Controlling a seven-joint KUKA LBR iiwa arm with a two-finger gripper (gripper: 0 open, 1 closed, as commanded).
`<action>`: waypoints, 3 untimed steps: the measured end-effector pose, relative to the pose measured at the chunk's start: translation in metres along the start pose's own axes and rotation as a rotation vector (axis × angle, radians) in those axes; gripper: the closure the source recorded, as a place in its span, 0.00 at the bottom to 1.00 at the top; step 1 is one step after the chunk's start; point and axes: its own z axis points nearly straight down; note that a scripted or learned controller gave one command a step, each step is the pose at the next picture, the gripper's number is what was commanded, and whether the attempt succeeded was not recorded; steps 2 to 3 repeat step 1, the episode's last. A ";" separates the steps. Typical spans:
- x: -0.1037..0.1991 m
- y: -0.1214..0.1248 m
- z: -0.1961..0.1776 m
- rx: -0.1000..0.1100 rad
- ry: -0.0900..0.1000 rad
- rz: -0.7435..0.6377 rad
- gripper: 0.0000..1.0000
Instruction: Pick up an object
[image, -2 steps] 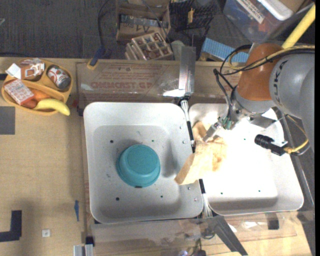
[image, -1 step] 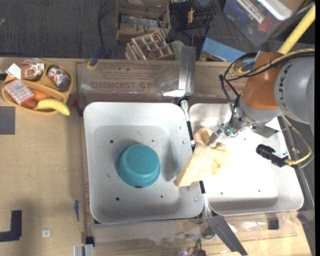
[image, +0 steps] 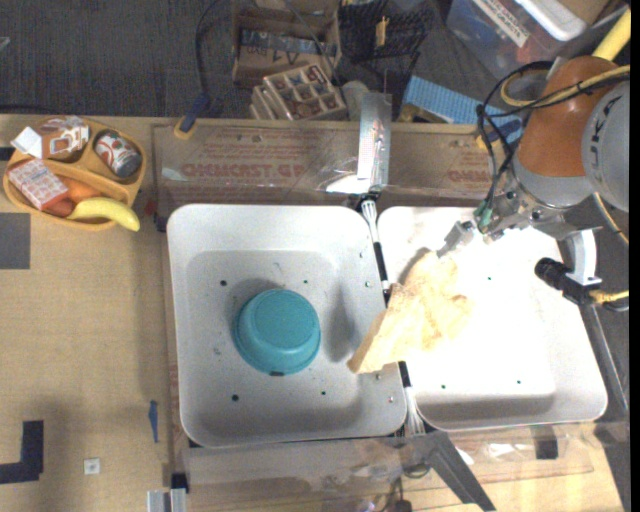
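Two shallow white bins side by side on the bench: left bin (image: 190, 250) and right bin (image: 560, 390). Teal bowl (image: 279, 331) upside down near the middle of the left bin, well apart from everything else. Tan cloth (image: 420, 312) draped across the shared rims between the bins, lower end hanging into the left bin's right side, most of it in the right bin's left half. Upper tip of the cloth pulled up to a point at the claw (image: 452, 240), near the right bin's far left corner. Claw closed to a narrow pinch on that tip, the fabric seemingly caught between the fingers. Grey arm (image: 560, 130) with orange band over the right bin's far edge. Yellow tray (image: 70, 175) of toy food, banana included, at the bench's far left corner.
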 end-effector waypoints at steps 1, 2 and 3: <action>0.011 -0.040 0.060 -0.005 0.000 -0.089 0.00; 0.011 -0.040 0.060 -0.005 0.000 -0.089 0.00; 0.011 -0.040 0.060 -0.005 0.000 -0.089 0.00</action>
